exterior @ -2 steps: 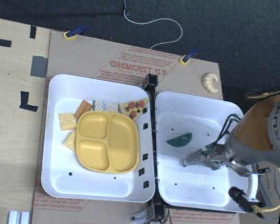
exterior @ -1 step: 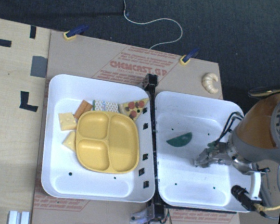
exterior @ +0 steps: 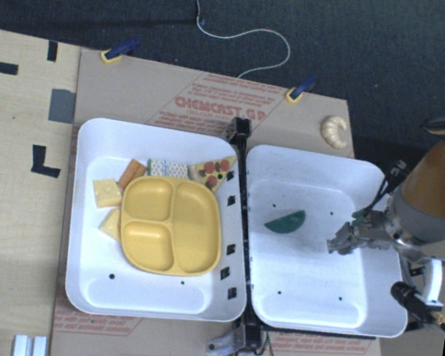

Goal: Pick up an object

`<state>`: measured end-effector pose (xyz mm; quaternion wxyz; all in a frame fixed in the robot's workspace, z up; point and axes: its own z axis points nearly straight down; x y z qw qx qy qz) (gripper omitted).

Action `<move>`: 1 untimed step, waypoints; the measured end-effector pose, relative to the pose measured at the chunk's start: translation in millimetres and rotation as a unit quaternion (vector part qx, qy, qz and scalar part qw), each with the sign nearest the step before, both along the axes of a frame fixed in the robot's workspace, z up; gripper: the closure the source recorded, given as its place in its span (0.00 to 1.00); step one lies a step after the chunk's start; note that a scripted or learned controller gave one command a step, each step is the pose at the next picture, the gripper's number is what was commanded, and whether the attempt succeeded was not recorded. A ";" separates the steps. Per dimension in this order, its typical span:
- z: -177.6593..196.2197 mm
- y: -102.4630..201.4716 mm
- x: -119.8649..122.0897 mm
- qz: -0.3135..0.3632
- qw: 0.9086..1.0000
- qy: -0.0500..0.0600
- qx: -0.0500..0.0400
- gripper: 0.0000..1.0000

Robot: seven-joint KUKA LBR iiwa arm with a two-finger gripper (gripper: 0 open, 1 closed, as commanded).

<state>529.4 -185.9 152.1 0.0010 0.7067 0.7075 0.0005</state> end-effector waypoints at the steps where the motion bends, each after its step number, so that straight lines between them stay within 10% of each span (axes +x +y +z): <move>1: 45.3 7.4 -2.5 0.001 1.000 0.000 0.000 1.00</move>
